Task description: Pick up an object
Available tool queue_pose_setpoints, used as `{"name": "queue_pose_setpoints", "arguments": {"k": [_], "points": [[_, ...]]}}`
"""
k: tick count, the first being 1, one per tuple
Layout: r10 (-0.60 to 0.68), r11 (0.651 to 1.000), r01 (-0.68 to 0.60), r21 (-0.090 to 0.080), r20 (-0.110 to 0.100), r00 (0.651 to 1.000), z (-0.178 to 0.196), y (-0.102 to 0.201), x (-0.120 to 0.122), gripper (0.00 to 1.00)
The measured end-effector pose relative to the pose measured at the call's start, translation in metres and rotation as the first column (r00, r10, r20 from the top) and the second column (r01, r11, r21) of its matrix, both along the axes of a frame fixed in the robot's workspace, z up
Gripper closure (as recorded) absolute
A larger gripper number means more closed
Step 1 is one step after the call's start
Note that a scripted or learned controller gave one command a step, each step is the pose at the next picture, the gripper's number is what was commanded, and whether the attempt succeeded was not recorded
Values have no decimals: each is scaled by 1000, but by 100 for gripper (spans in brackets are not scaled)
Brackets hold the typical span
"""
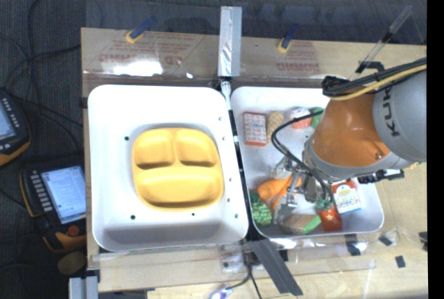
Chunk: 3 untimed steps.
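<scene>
My gripper [297, 188] hangs low in the right bin [244, 102], below the orange wrist band, among a heap of toy foods. An orange carrot-like piece [272, 188] lies just left of it, touching or nearly touching the fingers. A brown bread-like piece [300, 223] and a red piece [331, 219] lie just in front. A white carton [346, 198] sits to the right. Whether anything sits between the fingers is hidden by the wrist and cables.
The left bin [111, 152] holds a yellow divided tray [177, 166]. A small red-and-white packet [254, 128] and a pale round piece [277, 120] lie at the back of the right bin. A green piece [261, 211] sits at its front left. A metal divider [229, 41] stands between the bins.
</scene>
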<state>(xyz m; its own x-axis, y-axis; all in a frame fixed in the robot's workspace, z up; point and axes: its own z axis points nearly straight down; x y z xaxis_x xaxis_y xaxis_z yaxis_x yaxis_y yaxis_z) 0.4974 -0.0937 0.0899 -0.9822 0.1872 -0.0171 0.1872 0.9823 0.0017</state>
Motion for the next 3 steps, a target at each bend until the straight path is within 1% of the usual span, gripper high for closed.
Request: {"name": "queue_pose_setpoints", "arguments": {"k": [1,2,3], "points": [[-12,1000,12,0,3,1000,0,-4,-6,0],[25,1000,-25,-4,3,1000,0,-2,-6,0],[195,981,-195,-1,-3,981,0,-52,-8,0]]}}
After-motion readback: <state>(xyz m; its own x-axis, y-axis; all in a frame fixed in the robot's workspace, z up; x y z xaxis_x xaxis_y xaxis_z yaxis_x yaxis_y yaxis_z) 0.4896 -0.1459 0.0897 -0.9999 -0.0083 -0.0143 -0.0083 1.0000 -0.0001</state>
